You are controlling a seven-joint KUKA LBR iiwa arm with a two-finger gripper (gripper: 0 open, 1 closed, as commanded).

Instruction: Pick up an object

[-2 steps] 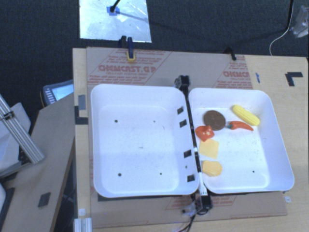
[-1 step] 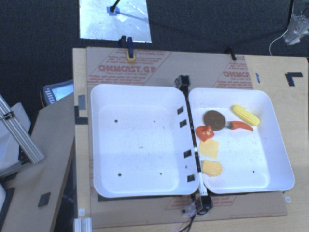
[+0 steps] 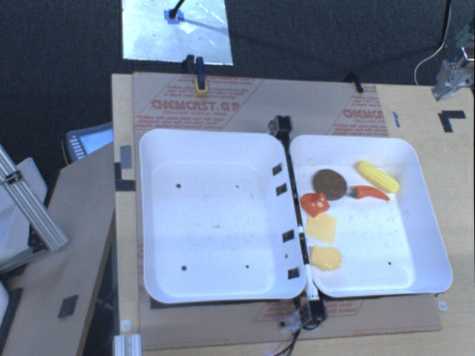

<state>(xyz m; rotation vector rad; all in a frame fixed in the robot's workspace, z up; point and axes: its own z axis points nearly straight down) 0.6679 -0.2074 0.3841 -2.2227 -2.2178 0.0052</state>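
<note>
End effector [image 3: 453,76] grip state can't be told; it's seen parked off past the far right corner of the tabletop [image 3: 245,99]. Corn cob [image 3: 378,176] is probably best picked: it's the nearest toy and can be pinched across its short side. It sits near the right bin's [image 3: 427,273] back wall, just beside an orange pepper [image 3: 369,193], well below-left of the end effector.

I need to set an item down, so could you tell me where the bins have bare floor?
The left bin offers bare floor wall to wall. In the right bin, the lower right is free; the brown disc, corn and yellow slice crowd the divider side.
</note>
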